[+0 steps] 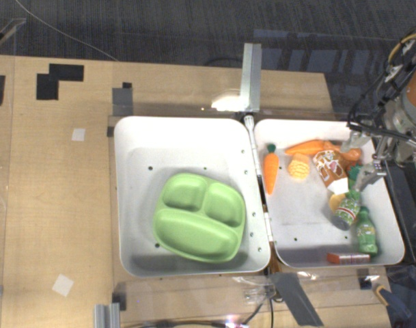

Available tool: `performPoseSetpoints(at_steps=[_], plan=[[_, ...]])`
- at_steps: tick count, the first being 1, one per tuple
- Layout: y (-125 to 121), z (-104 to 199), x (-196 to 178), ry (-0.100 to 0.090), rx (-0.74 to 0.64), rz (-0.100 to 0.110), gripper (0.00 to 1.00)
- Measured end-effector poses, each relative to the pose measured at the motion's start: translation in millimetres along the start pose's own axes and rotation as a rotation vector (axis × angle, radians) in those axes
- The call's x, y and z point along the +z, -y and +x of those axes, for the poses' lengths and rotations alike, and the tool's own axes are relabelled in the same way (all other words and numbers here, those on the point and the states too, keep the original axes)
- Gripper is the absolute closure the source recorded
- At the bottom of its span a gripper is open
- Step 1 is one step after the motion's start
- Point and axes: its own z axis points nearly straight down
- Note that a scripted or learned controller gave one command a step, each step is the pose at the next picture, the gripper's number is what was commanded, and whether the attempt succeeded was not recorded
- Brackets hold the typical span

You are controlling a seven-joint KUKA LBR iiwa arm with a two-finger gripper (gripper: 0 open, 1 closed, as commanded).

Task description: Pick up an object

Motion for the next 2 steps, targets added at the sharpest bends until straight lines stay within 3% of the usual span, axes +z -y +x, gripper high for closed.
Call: performPoseSetpoints(at_steps=[1, 2], plan=[[18, 46, 158, -0.005, -0.203, -0.002, 0.00], [-16, -10, 167, 0.008, -0.263, 0.001, 0.00]])
